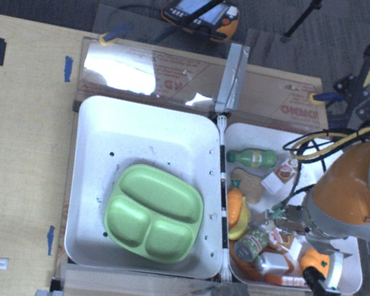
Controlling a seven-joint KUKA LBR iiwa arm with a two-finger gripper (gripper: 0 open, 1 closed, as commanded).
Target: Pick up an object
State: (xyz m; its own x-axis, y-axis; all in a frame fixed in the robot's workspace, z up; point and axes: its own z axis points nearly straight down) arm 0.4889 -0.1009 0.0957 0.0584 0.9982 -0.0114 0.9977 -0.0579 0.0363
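Where the arm (pixel 339 222) reaches in from the right, with its orange band (pixel 348 181) above the wrist, the gripper (pixel 283 225) hangs low over the middle of the right bin (pixel 262 132); whether it is released or clenched cannot be told, since the wrist covers it from above, and nothing can be seen held in it. Just beside it, toward the near left, a can (pixel 250 246) with a green label lies tilted among the clutter; a pale, silvery piece (pixel 271 264) lies against the can's near side, and a red thing (pixel 263 275) lies along the bin's front wall. To the left of the gripper a yellow banana (pixel 242 222) curves beside an orange, carrot-like piece (pixel 233 203), both close to the wall shared with the other bin; farther back a green bottle (pixel 257 158) lies on its side near the rear wall, with a small red and white packet (pixel 284 172) just to its right. All these loose things lie in the right bin, none of them lifted. Well apart from the gripper, the left bin (pixel 105 119) bears a green divided plate (pixel 154 211), lying flat toward its front; both bins stand side by side on the pale bench (pixel 11 148), and behind them a handheld controller (pixel 198 11) lies on the dark floor.
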